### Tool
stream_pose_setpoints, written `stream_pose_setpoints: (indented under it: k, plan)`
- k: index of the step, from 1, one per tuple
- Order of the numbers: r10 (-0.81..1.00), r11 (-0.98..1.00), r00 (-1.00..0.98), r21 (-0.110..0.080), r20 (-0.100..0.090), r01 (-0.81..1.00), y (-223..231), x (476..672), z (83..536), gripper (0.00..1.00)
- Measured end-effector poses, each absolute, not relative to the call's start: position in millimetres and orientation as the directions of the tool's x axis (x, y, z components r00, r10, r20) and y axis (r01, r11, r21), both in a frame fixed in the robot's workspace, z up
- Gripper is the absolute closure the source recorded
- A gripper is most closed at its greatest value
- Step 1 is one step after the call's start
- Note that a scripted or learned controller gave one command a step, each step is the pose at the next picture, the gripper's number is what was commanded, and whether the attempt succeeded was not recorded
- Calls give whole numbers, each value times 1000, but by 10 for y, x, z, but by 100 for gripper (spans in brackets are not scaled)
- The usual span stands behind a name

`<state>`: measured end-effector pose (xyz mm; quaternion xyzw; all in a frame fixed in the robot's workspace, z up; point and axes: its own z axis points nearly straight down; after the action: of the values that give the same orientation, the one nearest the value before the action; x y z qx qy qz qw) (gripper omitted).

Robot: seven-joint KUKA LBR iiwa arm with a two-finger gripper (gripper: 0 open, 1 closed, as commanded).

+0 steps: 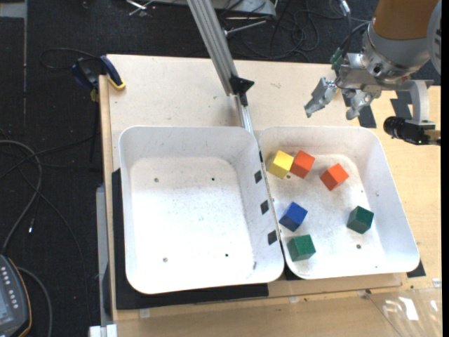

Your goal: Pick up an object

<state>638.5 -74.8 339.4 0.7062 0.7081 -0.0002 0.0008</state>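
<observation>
Two white bins sat side by side on the wooden bench (175,90) when I looked in: the left bin (189,209) and the right bin (382,209), their inner rims touching along the middle. I saw the arm (407,12) reaching in from the upper right, its orange band above the grey wrist, the wrist tilted down and toward the left. It hung above the bench just beyond the far rim of the right bin, not over the blocks. The gripper (340,102) had its two fingers spread apart, with nothing between them.

All six blocks lay in the right bin. A yellow block (281,164) touched an orange block (303,164) near the far rim, with a second orange block (334,176) just beside them to the right. Nearer me, a blue block (293,215) sat close to the dividing rim, a green block (302,247) just below it, and a dark green block (360,219) off to the right.
</observation>
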Motion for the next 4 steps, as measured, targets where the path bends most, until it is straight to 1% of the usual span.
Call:
stream_pose_setpoints:
  k: [1, 2, 3, 4]
  plan:
    - [1000, -2, 2, -9, 0, 1000, -799, 6086, 1900, 0]
    - [1000, -5, 5, 8, -6, 1000, -1455, 6334, 2486, 0]
    - [1000, 1, -1, 7, -3, 1000, -1259, 6301, 1178, 0]
    - [1000, -4, 4, -32, -7, 999, -1241, 6442, 1094, 0]
